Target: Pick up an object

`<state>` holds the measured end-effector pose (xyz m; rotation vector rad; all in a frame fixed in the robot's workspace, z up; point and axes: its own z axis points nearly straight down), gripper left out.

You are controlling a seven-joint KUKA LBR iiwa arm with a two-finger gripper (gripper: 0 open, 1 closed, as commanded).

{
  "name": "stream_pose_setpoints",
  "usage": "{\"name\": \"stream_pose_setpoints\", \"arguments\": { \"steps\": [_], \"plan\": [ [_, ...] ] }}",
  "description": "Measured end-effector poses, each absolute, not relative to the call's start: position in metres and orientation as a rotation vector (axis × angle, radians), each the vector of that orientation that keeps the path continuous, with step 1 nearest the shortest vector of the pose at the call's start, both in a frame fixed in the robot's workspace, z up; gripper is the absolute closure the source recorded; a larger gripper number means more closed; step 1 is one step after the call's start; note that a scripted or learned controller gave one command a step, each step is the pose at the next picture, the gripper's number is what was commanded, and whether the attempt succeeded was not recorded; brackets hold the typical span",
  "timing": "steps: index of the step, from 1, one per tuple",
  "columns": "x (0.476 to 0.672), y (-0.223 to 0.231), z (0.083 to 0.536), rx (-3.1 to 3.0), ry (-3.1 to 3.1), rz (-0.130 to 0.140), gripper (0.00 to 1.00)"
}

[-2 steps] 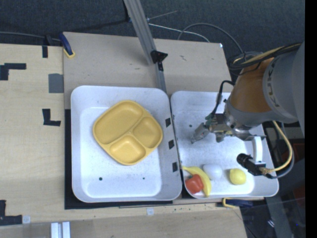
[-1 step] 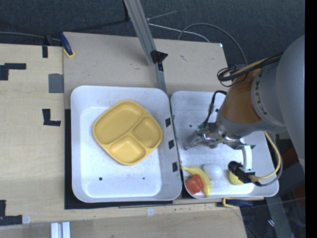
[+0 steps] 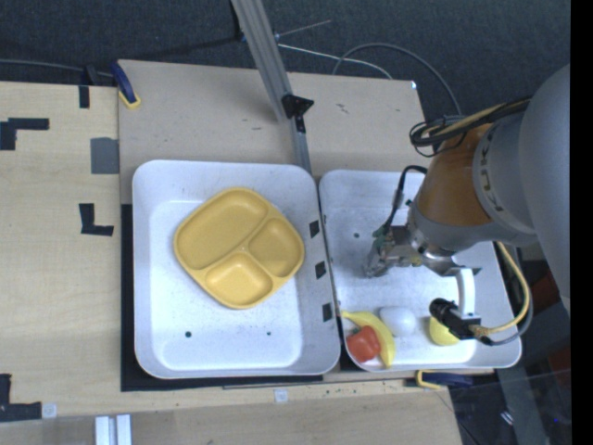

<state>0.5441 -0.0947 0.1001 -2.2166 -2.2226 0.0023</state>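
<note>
A light wooden counter point(image 3: 56, 248) carries two shallow white bins side by side, set on a paler board point(image 3: 204, 109) marked with a few scuffs. Black tape marks point(image 3: 88, 219) dot the wood at the left, and a small blue-and-yellow clip point(image 3: 126, 85) sits at the board's far left corner. Beyond the counter lies dark carpet point(image 3: 417, 17), crossed by thin cables point(image 3: 371, 58). A grey metal rail point(image 3: 264, 49) slants down from the far side to the seam between the bins.

The left bin point(image 3: 157, 332) holds a yellow divided plate point(image 3: 239, 247), lying flat near its middle. In the right bin point(image 3: 347, 202), the loose objects cluster along the near edge: a red object point(image 3: 364, 343) touching a yellow banana-like piece point(image 3: 382, 334), a small white ball point(image 3: 399, 320) just beside them, and a yellow object point(image 3: 443, 332) farther right, partly behind black hardware.

The arm point(image 3: 463, 188) reaches in from the right, its orange band above the wrist. The end effector point(image 3: 378, 262) hangs low over the right bin's middle, apart from the cluster of objects; whether its fingers are open or closed I cannot tell.
</note>
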Motion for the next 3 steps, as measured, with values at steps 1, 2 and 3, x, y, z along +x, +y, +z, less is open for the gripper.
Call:
{"name": "stream_pose_setpoints", "arguments": {
  "steps": [1,2,3],
  "plan": [
    [0.540,-0.104,0.155,-2.223,-2.223,-0.002,1.00],
    [0.537,-0.106,0.198,-2.222,-2.224,-0.002,1.00],
    [0.538,-0.104,0.240,-2.222,-2.225,-0.003,1.00]
  ]
}}
